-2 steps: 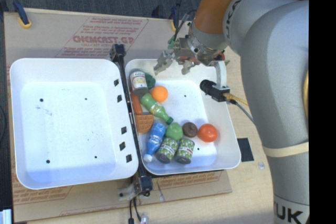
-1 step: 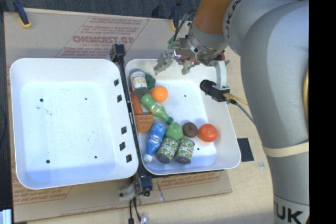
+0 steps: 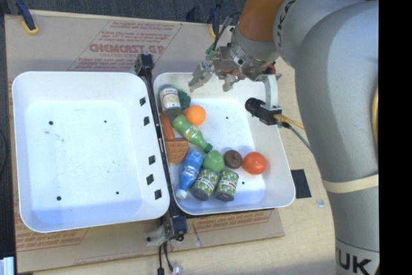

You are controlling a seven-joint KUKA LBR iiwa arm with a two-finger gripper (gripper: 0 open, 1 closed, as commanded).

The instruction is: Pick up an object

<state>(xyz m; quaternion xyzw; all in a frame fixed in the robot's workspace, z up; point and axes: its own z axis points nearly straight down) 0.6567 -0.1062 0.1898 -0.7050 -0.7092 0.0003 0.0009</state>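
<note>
On brown cardboard, white bins.

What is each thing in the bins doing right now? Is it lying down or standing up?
Small jar with white label: lying down, against the bin's left wall.
Green plastic bottle: lying on its side.
Blue plastic bottle: lying on its side.
Two green-labelled cans: lying side by side.
Gripper: above the bin's far edge, holding nothing.

R bin | jar, orange ball, green bottle, blue bottle, 2 cans, donut, tomato
</note>
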